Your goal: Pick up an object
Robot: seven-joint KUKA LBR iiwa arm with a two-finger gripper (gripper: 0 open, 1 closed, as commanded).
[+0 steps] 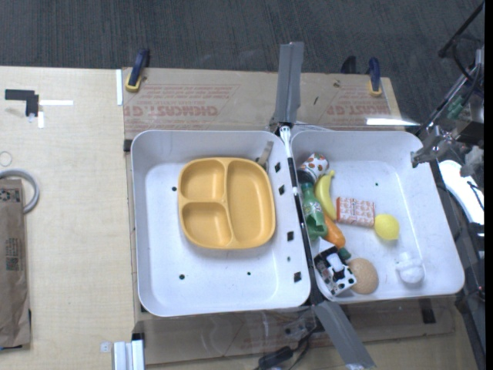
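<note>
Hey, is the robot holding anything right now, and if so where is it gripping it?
Nothing is seen held. The tool sits at the right white bin's upper right rim, apart from the yellow lemon and yellow banana inside.

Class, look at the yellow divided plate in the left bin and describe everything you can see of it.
The yellow divided plate looks like smooth matte plastic, a rounded square with a raised rim and three compartments: two smaller ones on the left, one long one on the right. It lies flat, right way up, slightly rotated, in the upper middle of the left bin, with nothing in it.
</note>
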